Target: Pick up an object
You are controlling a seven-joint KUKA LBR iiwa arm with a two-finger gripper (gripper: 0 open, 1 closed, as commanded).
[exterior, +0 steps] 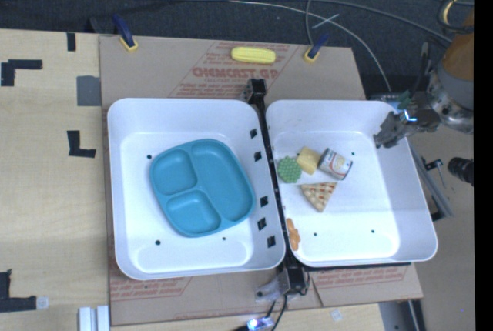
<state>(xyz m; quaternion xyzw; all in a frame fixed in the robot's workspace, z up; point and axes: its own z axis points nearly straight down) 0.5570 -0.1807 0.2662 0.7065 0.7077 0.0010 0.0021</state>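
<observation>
The right bin (400,237) holds a small can with a red and white label (335,164), a yellow block (308,160), a green round toy (289,169), a tan wedge like a pizza slice (319,195) and a small orange piece (293,232) near its left wall. My gripper (389,131) hangs over the right bin's upper right rim, to the right of the can and apart from every object. Nothing is seen between its dark fingers.
The left bin (127,168) carries a blue divided plate (202,185). A yellow corn-like toy (253,55) lies on the cardboard behind the bins. Clamps (125,35) hold the cardboard's far edge, and cables run across the dark back.
</observation>
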